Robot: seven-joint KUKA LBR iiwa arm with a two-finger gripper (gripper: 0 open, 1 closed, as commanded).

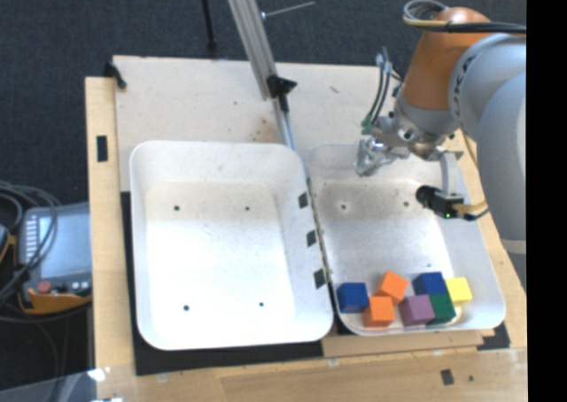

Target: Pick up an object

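Several small blocks lie clustered at the near edge of the right bin (381, 223): a blue cube (353, 296), two orange ones (393, 285) (380, 310), a purple one (416, 309), a second blue one (431, 284), a green one (443, 307) and a yellow one (458, 289). My gripper (367, 159) hangs over the far left corner of that bin, well away from the blocks. Nothing shows in it.
The left bin (221, 241) sits beside the right one, their rims meeting at the middle. A slanted metal pole (252, 28) rises from the bench behind the bins. A black cable clip (438, 200) hangs off the arm over the right bin.
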